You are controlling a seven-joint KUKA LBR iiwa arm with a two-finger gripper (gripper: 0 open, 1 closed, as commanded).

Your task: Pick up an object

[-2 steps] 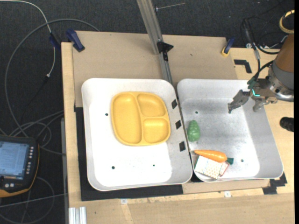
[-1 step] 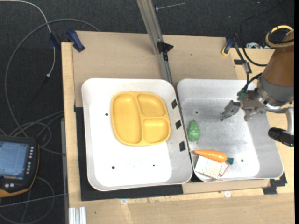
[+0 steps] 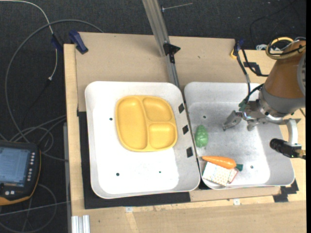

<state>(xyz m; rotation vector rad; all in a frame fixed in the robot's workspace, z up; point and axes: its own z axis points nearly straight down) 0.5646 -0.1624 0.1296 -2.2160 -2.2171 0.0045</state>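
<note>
Hovering spread wide and holding nothing, metal two-finger gripper (image 3: 241,121) over right shallow white bin (image 3: 218,93); lying well apart, green lumpy object (image 3: 201,135), orange toy carrot (image 3: 221,161).

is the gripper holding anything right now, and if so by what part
Nothing is held. The gripper hangs open above bare floor of the right bin, apart from the green object and the carrot.
</note>
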